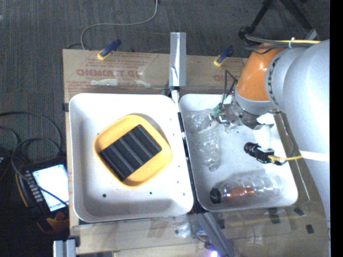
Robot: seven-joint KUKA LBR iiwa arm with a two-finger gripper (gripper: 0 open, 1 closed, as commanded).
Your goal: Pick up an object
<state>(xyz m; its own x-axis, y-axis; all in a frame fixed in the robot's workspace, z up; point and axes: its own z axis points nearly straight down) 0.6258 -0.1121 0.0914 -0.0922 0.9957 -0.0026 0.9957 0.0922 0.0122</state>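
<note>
My gripper (225,115) reaches into the upper part of the right bin (289,194), under the orange band of the arm (256,79). It hangs beside the top end of a crumpled clear plastic bottle (206,141) that lies along the bin's left side. Whether it touches the bottle I cannot tell. Along the front of the same bin lies a second clear bottle (247,189) with a black cap and brownish contents. In the left bin (86,197) rests a yellow block with a black ribbed top (133,149).
A black connector on a yellow cable (260,152) hangs from the arm over the right bin's middle. The large grey arm body (311,106) covers the bin's right side. A metal post (177,58) stands behind the divide between the bins.
</note>
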